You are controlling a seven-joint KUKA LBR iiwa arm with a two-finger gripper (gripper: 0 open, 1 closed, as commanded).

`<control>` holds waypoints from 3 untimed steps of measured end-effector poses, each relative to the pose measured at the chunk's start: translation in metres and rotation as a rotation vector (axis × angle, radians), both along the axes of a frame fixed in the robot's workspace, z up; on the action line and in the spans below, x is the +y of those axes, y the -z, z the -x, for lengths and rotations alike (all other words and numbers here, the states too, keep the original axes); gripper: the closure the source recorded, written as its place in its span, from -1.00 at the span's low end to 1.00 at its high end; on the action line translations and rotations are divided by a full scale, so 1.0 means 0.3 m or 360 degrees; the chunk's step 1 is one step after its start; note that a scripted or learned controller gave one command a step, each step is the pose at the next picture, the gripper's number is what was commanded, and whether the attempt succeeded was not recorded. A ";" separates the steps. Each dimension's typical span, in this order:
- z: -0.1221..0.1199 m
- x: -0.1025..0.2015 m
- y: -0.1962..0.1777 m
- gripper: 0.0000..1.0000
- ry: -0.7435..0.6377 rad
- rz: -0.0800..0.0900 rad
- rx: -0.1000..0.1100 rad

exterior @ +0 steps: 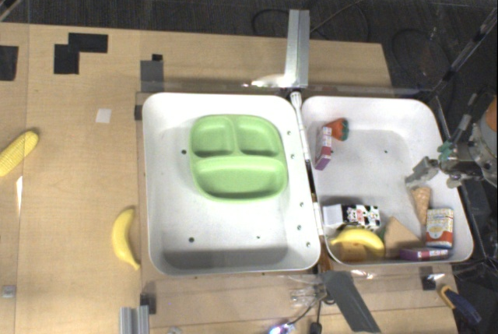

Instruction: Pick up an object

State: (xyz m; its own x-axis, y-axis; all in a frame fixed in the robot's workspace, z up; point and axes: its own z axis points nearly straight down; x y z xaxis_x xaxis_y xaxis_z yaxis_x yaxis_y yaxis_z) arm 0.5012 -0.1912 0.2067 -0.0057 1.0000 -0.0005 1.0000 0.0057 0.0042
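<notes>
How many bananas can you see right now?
2. One banana lies on the bench just left of the left bin. The other banana sits in the right bin, near its front left corner. The clutter there might hide more.

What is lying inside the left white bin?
Inside the left bin lies one green divided plate with three compartments, face up. Bare white floor surrounds it. Whatever might be beneath the plate is covered and cannot be seen.

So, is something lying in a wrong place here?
Yes. A banana and a corn cob lie on the bench left of the left bin, outside both bins. Nothing looks spilled or broken.
</notes>
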 end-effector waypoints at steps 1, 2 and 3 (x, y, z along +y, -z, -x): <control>-0.221 0.036 0.390 -1.00 -0.0202 0.0006 -0.0016; -0.367 0.227 0.393 -1.00 -0.0107 -0.0001 -0.0012; -0.534 0.229 0.402 -1.00 -0.0112 -0.0009 0.0069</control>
State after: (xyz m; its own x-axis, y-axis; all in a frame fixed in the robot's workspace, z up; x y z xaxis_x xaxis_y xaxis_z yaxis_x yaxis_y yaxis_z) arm 0.6615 -0.1226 0.0861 -0.0756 0.9971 0.0068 0.9964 0.0758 -0.0387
